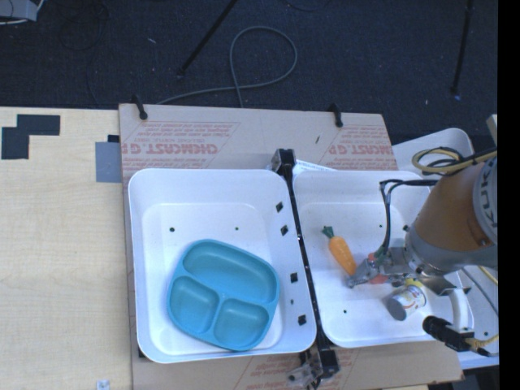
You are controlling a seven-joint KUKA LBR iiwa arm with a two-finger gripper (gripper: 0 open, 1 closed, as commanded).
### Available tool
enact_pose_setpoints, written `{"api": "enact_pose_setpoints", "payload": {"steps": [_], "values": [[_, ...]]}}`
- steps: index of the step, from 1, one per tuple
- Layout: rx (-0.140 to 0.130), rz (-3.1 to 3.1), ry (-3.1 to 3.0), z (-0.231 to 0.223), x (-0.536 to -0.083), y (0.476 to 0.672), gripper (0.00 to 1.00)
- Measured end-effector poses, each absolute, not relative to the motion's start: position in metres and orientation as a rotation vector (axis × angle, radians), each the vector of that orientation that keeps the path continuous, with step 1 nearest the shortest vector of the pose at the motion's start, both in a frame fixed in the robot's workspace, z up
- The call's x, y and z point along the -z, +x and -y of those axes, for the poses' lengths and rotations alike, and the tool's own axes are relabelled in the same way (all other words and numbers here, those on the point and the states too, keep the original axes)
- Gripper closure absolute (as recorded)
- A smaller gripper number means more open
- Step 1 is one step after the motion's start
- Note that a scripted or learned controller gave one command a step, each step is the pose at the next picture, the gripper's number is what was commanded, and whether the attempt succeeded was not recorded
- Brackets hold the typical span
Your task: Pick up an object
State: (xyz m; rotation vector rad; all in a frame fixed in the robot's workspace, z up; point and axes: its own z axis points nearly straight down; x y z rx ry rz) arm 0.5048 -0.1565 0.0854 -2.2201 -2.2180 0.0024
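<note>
A blue, three-compartment plastic tray (223, 294) lies near in the left white bin (150, 218). In the right bin (341, 331), the gripper (357, 279), its opening unclear, sits just beside an orange toy carrot (340, 253).

Smooth plastic blue tray (223, 293), glossy white bins (154, 218), matt cardboard (244, 140)

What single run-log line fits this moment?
gripper: low in right bin | carrot: beside it, ungrasped | blue tray: left bin
</note>
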Motion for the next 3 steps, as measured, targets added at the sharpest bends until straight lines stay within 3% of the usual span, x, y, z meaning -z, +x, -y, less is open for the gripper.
{"api": "enact_pose_setpoints", "payload": {"steps": [1, 3], "values": [[0.000, 2.213, -2.227, 0.158, -0.099, 0.506, 1.00], [0.001, 2.223, -2.221, 0.165, -0.206, 0.513, 1.00]]}}
